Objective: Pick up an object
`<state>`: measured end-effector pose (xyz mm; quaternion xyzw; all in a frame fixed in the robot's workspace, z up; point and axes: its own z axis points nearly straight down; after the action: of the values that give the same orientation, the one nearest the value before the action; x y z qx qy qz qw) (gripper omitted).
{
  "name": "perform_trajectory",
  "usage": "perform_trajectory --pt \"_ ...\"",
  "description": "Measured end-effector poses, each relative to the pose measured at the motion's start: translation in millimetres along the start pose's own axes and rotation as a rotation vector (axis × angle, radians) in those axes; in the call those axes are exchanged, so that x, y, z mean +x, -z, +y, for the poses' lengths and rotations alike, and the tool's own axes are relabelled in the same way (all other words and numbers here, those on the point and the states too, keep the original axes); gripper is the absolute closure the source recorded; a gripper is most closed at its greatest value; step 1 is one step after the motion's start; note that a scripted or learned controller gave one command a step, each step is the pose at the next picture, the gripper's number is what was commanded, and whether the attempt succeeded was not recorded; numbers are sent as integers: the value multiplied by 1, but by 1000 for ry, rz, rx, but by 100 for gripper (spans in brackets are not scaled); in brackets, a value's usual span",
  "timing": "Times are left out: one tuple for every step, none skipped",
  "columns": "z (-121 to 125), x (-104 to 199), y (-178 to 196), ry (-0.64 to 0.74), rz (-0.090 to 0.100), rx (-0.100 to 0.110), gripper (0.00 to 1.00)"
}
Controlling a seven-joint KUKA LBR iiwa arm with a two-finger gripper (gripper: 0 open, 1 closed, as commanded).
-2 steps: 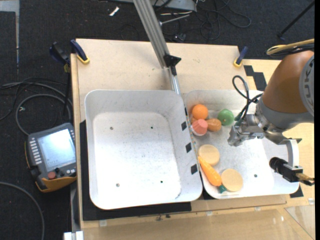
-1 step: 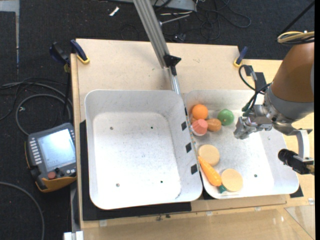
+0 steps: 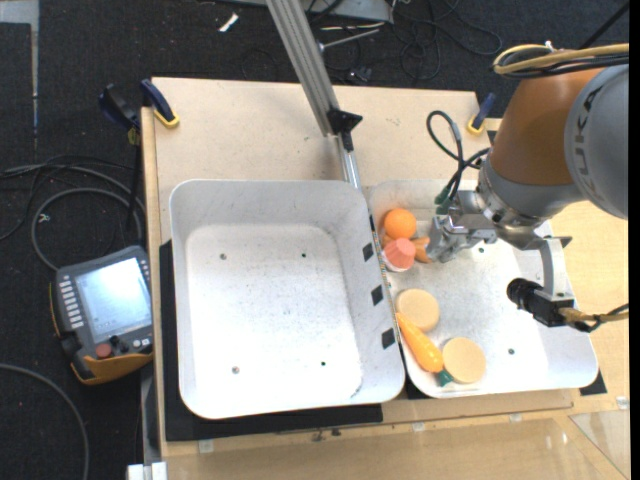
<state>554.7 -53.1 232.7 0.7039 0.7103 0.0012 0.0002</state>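
The right bin (image 3: pixel 540 368) holds an orange ball (image 3: pixel 399 223), a pink cup-like piece (image 3: pixel 400 255), a tan round disc (image 3: pixel 418 308), a second tan disc (image 3: pixel 464 359) and an orange carrot-shaped toy (image 3: pixel 420 343). My gripper (image 3: pixel 443 242) hangs low over the bin's upper left part, just right of the orange ball and the pink piece. A small orange bit shows at its tip beside the pink piece. The wrist hides the fingers.
The left bin (image 3: pixel 200 208) lies beside the right one, its wall meeting it near the objects. A slanted metal bar (image 3: pixel 305 53) runs down to the bins' junction. A teach pendant (image 3: pixel 105 308) sits left of the bench.
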Motion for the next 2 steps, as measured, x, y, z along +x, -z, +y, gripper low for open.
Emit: perform_trajectory --pt "18 52 -10 -1 0 1 100" --pt "35 99 -17 -1 0 0 100"
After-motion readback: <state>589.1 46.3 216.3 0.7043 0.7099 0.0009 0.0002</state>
